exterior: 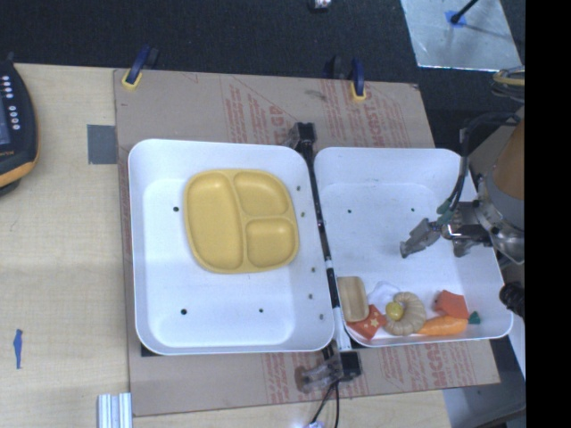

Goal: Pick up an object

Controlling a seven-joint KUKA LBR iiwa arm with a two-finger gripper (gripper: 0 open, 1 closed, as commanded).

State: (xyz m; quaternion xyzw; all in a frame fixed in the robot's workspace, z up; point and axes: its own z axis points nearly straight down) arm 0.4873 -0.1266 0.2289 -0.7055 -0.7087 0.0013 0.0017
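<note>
Yellow plastic fills the middle of your left bin (143,239): a three-compartment plate (241,218) lies flat and alone there, well apart from every other piece, which would make it an easy, uncluttered target if you chose it. Brown cardboard (393,114), clipped at its far edge by two clamps, lies under both bins on the wooden counter (62,266), likely to keep them from sliding when the arm pushes into them.

Move your eye across the seam and you reach the right bin (375,176), where the small items crowd the near edge: a tan block (351,298) by the left wall, then a red piece (366,328) under some white scraps, a ring-shaped pastry toy (406,312) with a small yellow ball (393,310) touching it, a carrot (442,326) lying lengthwise along the rim, and an orange-red piece (451,303) just behind it. Packed this tightly, any one of them looks awkward to take cleanly without nudging its neighbours.

Your arm (500,185) enters from the right edge, with the end effector (417,241) reaching leftward over the bare floor of the right bin, beyond the toy cluster and clear of it. Its dark fingers appear slightly spread, pinching nothing. Nothing is picked up yet; by this reading you are positioned for a descent, not a lift.
</note>
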